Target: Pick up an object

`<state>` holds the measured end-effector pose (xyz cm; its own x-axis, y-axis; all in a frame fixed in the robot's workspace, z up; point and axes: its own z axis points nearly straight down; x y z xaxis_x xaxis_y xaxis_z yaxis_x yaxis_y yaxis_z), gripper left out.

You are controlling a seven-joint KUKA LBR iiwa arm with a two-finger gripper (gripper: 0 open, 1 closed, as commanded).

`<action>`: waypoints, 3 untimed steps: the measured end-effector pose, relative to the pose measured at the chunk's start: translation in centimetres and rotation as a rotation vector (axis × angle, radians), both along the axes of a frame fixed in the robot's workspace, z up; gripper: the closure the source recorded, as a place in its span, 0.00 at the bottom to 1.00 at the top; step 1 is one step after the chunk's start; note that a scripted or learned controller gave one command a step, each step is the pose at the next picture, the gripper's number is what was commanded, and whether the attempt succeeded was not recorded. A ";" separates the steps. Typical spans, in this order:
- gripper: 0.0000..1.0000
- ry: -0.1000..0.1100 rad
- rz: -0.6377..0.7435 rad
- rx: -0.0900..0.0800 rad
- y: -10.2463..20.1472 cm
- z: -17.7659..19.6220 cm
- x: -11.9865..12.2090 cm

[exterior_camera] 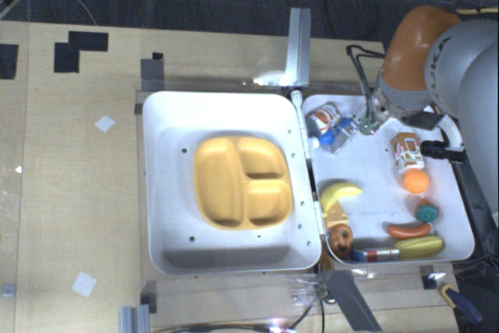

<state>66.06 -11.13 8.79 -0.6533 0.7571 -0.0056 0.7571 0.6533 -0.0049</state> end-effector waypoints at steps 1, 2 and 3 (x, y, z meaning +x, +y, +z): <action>0.00 0.006 0.056 -0.005 0.6 0.0 0.2; 0.00 0.000 0.024 -0.002 0.7 0.0 0.0; 1.00 -0.012 0.027 -0.007 0.6 1.4 0.3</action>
